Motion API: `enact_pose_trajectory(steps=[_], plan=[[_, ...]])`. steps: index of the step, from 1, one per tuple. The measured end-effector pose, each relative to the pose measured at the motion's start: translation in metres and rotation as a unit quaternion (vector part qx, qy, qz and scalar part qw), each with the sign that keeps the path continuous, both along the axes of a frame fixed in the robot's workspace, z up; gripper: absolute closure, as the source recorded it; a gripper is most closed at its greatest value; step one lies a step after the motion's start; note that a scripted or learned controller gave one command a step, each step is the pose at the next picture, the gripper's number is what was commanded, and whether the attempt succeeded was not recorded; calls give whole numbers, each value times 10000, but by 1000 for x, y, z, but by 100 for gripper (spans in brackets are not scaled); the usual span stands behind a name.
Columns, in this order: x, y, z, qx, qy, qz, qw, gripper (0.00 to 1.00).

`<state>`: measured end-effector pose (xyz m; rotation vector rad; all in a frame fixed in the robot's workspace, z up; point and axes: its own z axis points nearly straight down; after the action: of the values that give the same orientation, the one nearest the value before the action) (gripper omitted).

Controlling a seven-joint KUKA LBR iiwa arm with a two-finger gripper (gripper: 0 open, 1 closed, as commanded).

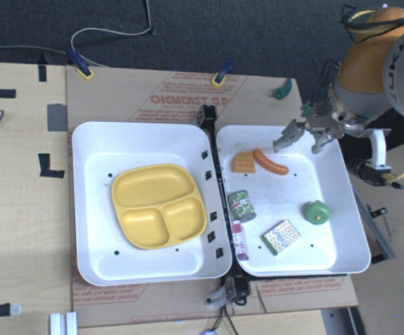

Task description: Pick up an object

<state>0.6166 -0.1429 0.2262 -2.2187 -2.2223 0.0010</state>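
Sausage (271,162) lies in right bin (341,215) on cardboard-covered bench (181,100).

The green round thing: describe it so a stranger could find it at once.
Look in the right white bin, the one without the yellow tray. Along its right side sits the green apple-like ball, above the patterned box. It is the only round, plain green item there.

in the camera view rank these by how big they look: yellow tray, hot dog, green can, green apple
Largest to smallest:
1. yellow tray, by far
2. hot dog and green can: too close in apparent size to rank
3. green apple, slightly smaller than those two
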Motion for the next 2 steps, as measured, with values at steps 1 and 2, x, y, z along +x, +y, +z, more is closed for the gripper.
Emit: enact_pose_trajectory(steps=[1,2], plan=[[1,31,-140,1,-15,0,10000,0],[1,29,-130,-14,-23,-3,10000,100]])
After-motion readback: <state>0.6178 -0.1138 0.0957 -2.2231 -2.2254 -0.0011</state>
